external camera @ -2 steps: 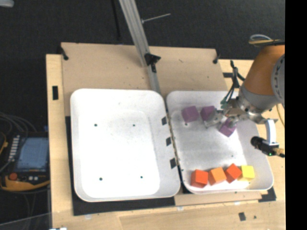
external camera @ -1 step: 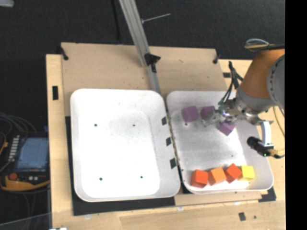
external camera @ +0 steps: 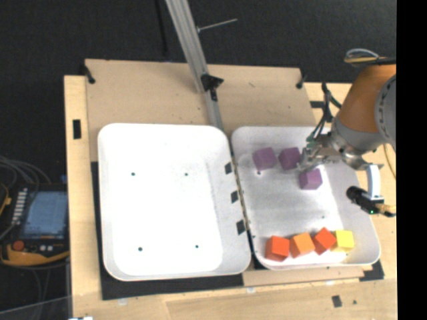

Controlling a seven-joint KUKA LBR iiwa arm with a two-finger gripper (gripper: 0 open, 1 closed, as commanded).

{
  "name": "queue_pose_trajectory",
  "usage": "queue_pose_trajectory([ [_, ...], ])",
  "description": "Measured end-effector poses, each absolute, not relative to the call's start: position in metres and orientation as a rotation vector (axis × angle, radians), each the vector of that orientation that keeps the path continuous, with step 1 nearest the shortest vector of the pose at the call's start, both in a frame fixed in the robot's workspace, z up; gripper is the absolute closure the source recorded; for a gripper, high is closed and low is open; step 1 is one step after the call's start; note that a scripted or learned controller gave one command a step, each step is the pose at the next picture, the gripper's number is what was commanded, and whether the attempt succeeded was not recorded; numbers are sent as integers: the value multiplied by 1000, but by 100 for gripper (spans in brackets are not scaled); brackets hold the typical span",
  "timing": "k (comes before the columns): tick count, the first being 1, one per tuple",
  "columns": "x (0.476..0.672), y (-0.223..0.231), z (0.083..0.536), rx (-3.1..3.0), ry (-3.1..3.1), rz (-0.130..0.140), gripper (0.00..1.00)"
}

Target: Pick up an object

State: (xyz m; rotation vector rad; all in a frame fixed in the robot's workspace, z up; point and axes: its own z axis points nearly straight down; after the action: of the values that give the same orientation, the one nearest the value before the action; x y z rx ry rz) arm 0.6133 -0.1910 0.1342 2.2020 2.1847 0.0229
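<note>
Gripper (external camera: 311, 157) is seen low over the right bin (external camera: 280, 212), jaw state cannot be told | purple cube (external camera: 310, 179) lies just below the fingertips, apparently not gripped | two more purple cubes (external camera: 277, 158) sit just left

This is a robotics lab or test cell — not a home or shop. The landmark is a plain light plywood bench (external camera: 167, 92) standing on a dark floor. On it lie two shallow white plastic bins: a left bin (external camera: 163, 135) and a right bin (external camera: 267, 205) side by side. Small coloured foam-like cubes — purple (external camera: 265, 158), orange (external camera: 277, 247), yellow (external camera: 345, 239) — lie in the right bin like test pieces. A slanted aluminium mast (external camera: 190, 45) rises from the bench's far side. Left of the bench sits a blue-screened control pendant (external camera: 40, 219) with grey cables (external camera: 20, 169). A grey-and-orange industrial arm (external camera: 363, 109) reaches over the bench's right side.
</note>
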Motion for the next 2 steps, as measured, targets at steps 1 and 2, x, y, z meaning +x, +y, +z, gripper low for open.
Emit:
queue_pose_trajectory([
  [1, 616, -190, 179, 2215, 2220, 4, 100],
  [2, 617, -192, 233, 2212, 2221, 5, 100],
])
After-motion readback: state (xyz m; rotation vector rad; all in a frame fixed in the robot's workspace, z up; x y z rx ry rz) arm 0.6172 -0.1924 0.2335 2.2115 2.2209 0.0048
